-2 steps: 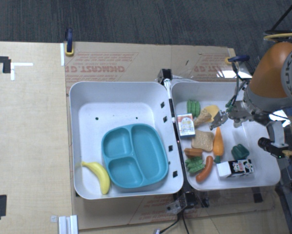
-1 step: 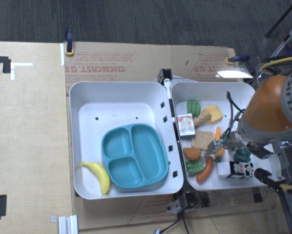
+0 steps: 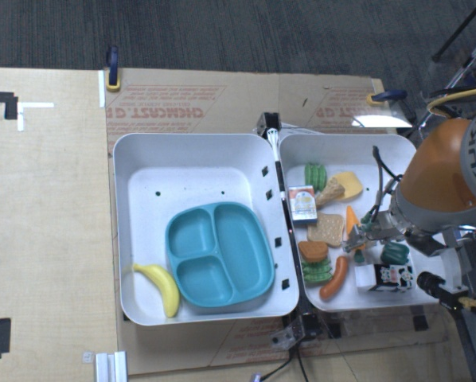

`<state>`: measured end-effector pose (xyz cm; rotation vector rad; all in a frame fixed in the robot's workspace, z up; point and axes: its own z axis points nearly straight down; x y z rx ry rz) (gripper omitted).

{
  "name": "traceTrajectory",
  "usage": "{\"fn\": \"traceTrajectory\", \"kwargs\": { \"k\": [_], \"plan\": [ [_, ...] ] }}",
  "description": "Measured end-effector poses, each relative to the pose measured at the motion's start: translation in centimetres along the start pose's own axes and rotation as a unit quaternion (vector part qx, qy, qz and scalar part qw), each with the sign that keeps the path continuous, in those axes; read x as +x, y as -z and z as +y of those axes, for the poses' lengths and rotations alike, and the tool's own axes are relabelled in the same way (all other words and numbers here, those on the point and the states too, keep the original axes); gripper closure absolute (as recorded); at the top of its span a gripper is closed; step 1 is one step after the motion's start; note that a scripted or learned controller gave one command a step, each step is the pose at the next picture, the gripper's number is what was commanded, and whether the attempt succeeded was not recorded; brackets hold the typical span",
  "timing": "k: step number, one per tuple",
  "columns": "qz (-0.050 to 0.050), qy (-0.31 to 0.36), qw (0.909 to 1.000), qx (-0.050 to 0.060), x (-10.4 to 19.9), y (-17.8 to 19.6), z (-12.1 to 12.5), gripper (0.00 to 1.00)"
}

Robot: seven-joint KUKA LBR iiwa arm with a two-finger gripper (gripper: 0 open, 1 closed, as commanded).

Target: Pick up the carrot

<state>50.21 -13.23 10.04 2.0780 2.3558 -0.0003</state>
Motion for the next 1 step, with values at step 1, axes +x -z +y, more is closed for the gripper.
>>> {"fn": "traceTrajectory", "kwargs": {
  "k": [1],
  "plan": [
    [-0.001, 0.077, 0.9970, 0.000, 6.24, 9.11, 1.21, 1.00]
  ]
}}
